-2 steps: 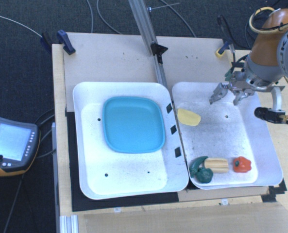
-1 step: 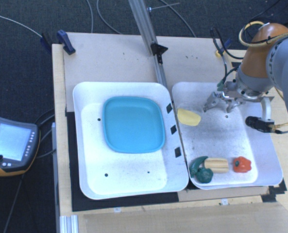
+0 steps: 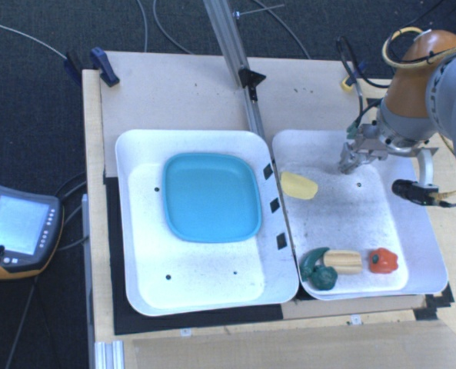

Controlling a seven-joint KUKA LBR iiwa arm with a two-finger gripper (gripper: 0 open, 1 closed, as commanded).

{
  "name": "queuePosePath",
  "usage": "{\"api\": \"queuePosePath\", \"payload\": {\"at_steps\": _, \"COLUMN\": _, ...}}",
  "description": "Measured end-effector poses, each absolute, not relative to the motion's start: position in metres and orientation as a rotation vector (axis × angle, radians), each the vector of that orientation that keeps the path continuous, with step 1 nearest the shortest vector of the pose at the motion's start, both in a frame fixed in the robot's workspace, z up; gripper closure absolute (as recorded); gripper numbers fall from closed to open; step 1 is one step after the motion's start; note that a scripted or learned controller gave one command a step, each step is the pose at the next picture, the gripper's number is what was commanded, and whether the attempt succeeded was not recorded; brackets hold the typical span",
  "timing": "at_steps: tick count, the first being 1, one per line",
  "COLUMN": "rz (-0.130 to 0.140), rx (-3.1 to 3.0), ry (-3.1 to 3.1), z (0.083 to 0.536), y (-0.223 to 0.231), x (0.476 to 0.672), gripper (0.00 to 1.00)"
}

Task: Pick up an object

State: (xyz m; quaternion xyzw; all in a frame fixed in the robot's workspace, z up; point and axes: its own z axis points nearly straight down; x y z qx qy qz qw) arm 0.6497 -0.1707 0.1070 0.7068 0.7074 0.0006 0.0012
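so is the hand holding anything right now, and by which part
Nothing is held. The hand hangs over a bare patch of the right bin, apart from the yellow piece and the toys along the bin's near edge.

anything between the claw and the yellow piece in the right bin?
No. In the camera view, only bare white bin floor lies between the claw and the yellow piece. Other items sit along the near edge.
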Motion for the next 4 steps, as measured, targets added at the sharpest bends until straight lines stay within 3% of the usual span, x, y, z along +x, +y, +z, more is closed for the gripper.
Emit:
{"api": "queuePosePath", "payload": {"at_steps": 3, "rz": 0.005, "rx": 2.217, "ry": 2.219, "z": 0.283, "y": -0.165, "x": 0.662, "gripper": 1.00}}
{"api": "queuePosePath", "payload": {"at_steps": 4, "rz": 0.002, "rx": 2.220, "ry": 2.221, "z": 0.296, "y": -0.165, "x": 0.663, "gripper": 1.00}}
